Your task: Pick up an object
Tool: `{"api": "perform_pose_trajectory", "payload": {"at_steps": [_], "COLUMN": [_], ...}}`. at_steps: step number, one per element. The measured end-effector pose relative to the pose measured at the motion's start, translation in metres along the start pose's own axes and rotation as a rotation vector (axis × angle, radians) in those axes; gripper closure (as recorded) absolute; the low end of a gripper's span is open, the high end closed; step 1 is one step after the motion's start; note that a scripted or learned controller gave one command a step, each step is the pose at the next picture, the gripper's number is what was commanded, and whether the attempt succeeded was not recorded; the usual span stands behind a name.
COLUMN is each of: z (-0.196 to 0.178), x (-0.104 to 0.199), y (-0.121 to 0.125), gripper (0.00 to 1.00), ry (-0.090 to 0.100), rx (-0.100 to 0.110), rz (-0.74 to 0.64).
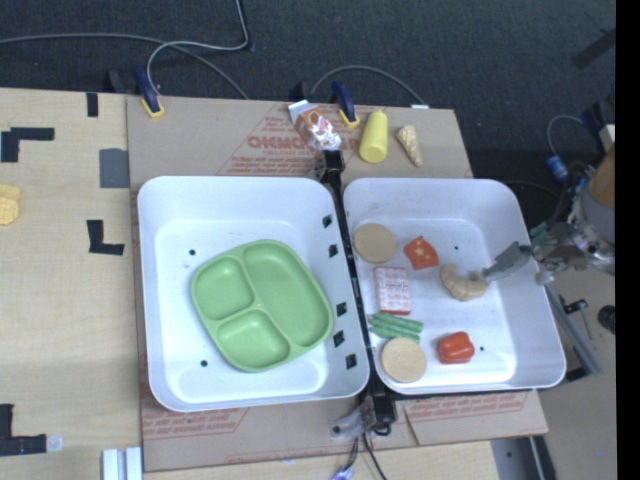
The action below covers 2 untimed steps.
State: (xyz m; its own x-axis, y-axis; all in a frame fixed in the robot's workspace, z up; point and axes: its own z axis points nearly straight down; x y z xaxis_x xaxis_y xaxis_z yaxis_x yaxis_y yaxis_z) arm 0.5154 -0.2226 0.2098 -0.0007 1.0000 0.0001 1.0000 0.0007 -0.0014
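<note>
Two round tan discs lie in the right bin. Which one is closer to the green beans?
The tan disc at the bin's near edge: it almost touches the green beans. The other disc lies beyond the red-and-white packet.

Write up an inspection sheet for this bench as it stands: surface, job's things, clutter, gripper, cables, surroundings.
Surface: cardboard sheet on the bench, bearing the left bin and right bin side by side.
Job's things: right bin holds two tan discs, a red piece, a red pepper, a printed packet, green beans and a beige lump.
Clutter: green divided tray in the left bin; yellow bottle, cone and small carton behind the bins.
Gripper: gripper low over the right bin, beside the beige lump; jaws' state unclear.
Cables: white cable on the floor behind.
Surroundings: dark floor.
</note>
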Motion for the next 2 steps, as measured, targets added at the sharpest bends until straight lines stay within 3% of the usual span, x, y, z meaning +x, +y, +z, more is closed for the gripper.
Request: {"api": "perform_pose_trajectory", "payload": {"at_steps": [1,2], "z": [0.115,0.123], "x": [0.035,0.072], "y": [0.032,0.088], "gripper": [0.00,0.00], "ry": [0.001,-0.002], "rx": [0.001,-0.006], "rz": [-0.001,-0.002]}}
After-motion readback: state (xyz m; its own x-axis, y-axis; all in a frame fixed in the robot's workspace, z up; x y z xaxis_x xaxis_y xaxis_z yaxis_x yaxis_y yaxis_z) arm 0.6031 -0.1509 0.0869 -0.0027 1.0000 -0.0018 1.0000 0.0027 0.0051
